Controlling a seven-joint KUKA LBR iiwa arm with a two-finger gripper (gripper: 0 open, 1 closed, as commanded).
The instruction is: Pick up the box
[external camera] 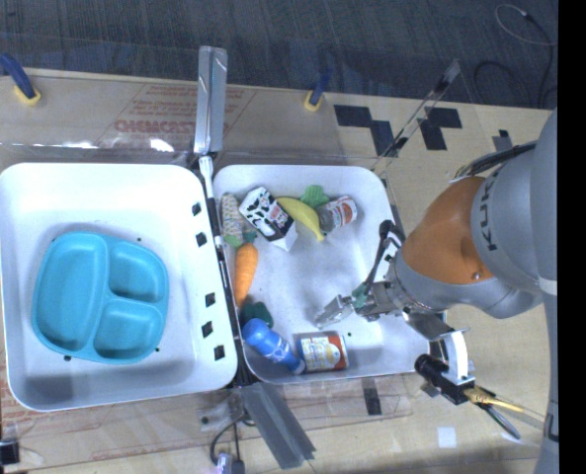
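Can (322, 352): lower edge of right bin (372, 181), on its side beside blue bottle (268, 344).
Gripper (334, 310): lower centre-right, low over bare floor; jaws look slightly parted, nothing between them.
Carrot (244, 271): along left wall.
Box (268, 213): upper middle, cow-patterned, wedged against banana (304, 216), well apart from gripper.
Tray (100, 294): left bin.

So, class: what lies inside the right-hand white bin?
The right bin holds a black-and-white box, banana, carrot, blue bottle, two cans and corn. The arm covers its right edge.
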